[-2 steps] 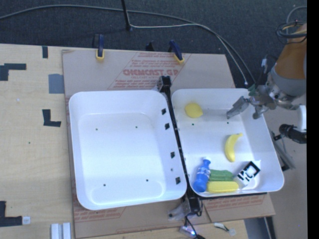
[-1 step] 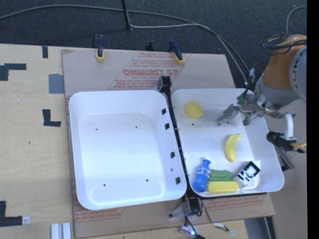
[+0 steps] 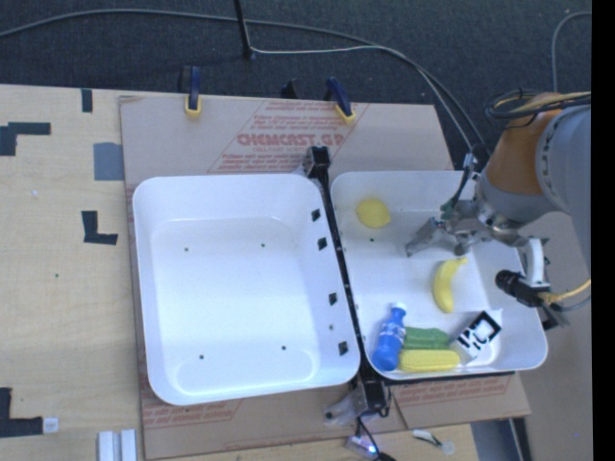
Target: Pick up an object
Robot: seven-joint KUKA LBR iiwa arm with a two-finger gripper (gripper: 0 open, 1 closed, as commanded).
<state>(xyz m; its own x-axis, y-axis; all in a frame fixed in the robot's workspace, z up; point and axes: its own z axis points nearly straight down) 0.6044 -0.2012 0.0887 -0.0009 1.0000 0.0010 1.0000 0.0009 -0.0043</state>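
The right bin holds a yellow lemon near its back left and a yellow banana in the middle. Along its front wall lie a blue bottle, a green object, a yellow object and a black-and-white block. My gripper hangs over the bin's middle, just above the banana and to the right of the lemon. Its fingers are spread open with nothing between them.
The left bin adjoins the right one along a black-clipped divider. Both sit on a cardboard sheet clamped at the back. A cable runs across the dark floor toward the arm.
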